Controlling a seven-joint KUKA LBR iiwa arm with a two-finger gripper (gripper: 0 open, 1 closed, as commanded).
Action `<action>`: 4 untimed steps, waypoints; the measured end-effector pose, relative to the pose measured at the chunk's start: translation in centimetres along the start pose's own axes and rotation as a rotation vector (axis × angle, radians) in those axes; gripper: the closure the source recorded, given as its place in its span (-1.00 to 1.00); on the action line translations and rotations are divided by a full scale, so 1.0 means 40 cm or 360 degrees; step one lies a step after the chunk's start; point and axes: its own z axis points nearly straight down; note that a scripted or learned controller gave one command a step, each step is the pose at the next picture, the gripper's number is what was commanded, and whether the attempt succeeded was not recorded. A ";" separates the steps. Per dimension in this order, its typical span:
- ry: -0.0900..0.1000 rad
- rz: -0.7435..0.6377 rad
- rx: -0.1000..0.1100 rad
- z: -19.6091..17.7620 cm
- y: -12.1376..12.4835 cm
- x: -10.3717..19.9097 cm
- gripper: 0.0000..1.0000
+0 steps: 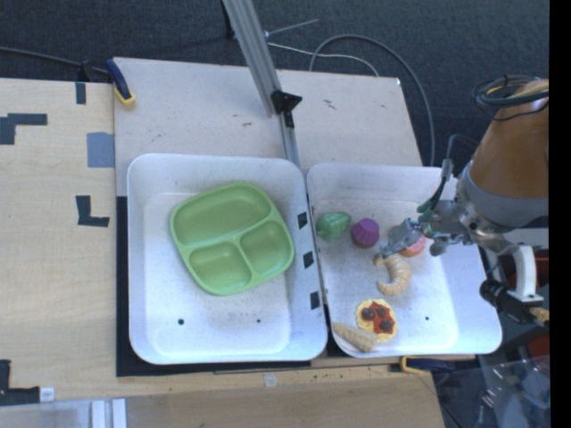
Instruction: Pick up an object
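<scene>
My gripper hangs low over the middle of the right bin, reaching in from the right. Directly under it lies a small orange-red object, partly hidden by the gripper. A tan croissant-shaped toy lies just in front of it. A purple ball-like toy sits just to its left, and a green lumpy toy lies further left by the bin's wall. A small pizza toy and a tan bread piece lie near the bin's front edge.
The left bin holds a green divided plate. A metal pole slants over the back of the bench. Cables run behind the right bin. The arm's grey and orange body stands at the right.
</scene>
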 end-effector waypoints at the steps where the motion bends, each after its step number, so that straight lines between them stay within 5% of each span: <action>1: 0.0000 0.0000 -0.0001 0.000 0.000 0.000 -1.00; 3: 0.0001 0.0002 0.0010 0.284 -0.020 0.019 -1.00; 4: -0.0009 0.0004 -0.0016 0.361 -0.014 0.015 -1.00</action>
